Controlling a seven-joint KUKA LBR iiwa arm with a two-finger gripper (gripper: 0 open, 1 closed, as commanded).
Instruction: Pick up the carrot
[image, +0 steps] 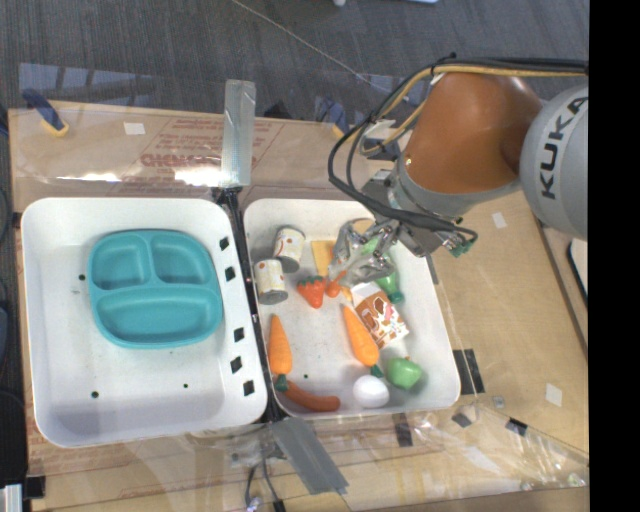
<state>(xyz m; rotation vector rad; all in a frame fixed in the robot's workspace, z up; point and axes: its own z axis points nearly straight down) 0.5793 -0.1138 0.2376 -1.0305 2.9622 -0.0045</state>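
Observation:
Two orange carrots lie in the right bin (445, 345). One carrot (279, 345) rests near the bin's left wall, its green stub pointing toward the front. The other carrot (360, 336) lies in the middle, partly tucked under a small printed carton (381, 314). My gripper (360, 262) hangs low over the back of this bin, above a yellow cheese wedge (321, 256) and a red tomato piece (313, 293). Its metal fingers look spread, with nothing between them. Both carrots lie in front of the gripper, apart from it.
The right bin also holds two small cans (288, 243) (269, 279), a green pepper (404, 373), a white egg (370, 390) and a brown sausage (308, 401). The left bin (60, 400) holds a teal divided tray (155, 287). Cables loop above the wrist.

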